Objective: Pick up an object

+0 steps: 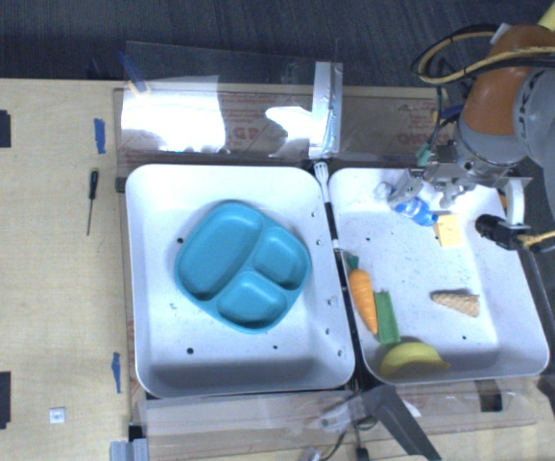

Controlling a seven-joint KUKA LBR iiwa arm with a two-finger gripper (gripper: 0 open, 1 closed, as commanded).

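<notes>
The camera looks down at a slant on two shallow white bins set side by side on the bench. The left bin [153, 353] holds a blue plate [243, 264] with three compartments, lying tilted near the middle.

The right bin [508, 344] holds the loose things. A carrot [362, 300] lies along its left wall, orange with a green top, and a green stick [385, 311] lies just beside it, touching or nearly so. A yellow banana [410, 355] rests at the near edge, just below the carrot. A brown ice cream cone [456, 302] lies on its side toward the right, apart from the others. A small yellow block [447, 230] sits near the far end.

The arm [527, 104] comes in from the right, its orange band above the wrist. Its gripper [429, 195] hangs over the far end of the right bin, just above a small blue and white thing [412, 206] whose shape is too blurred to name. Whether that thing sits between the fingers is unclear, and their spread cannot be told.
</notes>
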